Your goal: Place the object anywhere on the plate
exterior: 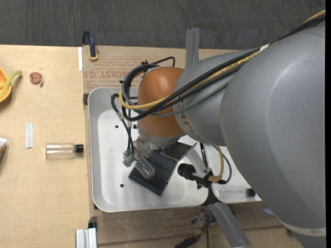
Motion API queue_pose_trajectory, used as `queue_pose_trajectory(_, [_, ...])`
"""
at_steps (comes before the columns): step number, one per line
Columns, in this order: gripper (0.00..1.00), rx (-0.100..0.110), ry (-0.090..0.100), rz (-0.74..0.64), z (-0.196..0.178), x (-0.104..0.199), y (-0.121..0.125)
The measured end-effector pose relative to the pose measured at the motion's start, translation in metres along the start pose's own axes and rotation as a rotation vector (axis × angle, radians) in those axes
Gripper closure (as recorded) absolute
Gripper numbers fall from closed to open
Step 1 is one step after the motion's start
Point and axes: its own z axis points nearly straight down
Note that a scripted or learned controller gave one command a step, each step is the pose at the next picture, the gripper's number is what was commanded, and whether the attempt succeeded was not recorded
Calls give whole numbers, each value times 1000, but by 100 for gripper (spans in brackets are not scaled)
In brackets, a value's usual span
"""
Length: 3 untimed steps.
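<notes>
Jaws sit low in the white bin (98, 154), tucked under the orange band (158, 105) of the arm (269, 118). From this slant I cannot tell whether they stand wide or narrow, nor whether anything is between them. Just beneath them a dark block (154, 179) lies tilted on the bin floor. I judge this the likeliest object for the task, though it could be part of the wrist hardware. The plate is hidden by the arm.

The chief risk is a closure on nothing. If the block lies flat on the floor, the jaws may slide over its top or nudge it toward the bin wall rather than take it. The loose cables (126, 94) looping off the wrist hang near the work and could drag across it. A lift with a poor hold would drop the block back into the bin, short of the plate.

At the near right, the second bin (232, 194) peeks out from under the arm. The tabletop (46, 200) is pale wood. On it, left of the bin, lie a clear bottle (62, 149) with a black cap, a small white strip (29, 136) and, farther off, a reddish disc (35, 78). Printed cardboard (111, 71) lies behind the bin, with a blue clamp (89, 43) at the far edge. Beyond is dark grey carpet (155, 9).
</notes>
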Motion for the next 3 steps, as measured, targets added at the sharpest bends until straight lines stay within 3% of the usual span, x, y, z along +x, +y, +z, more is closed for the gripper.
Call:
queue_pose_trajectory(1, [100, -4, -2, -2, -66, -125, -26])
queue_pose_trajectory(2, [100, -3, -2, -50, -52, -45, 49])
queue_pose_trajectory(3, [100, -4, -3, -15, -153, -169, 14])
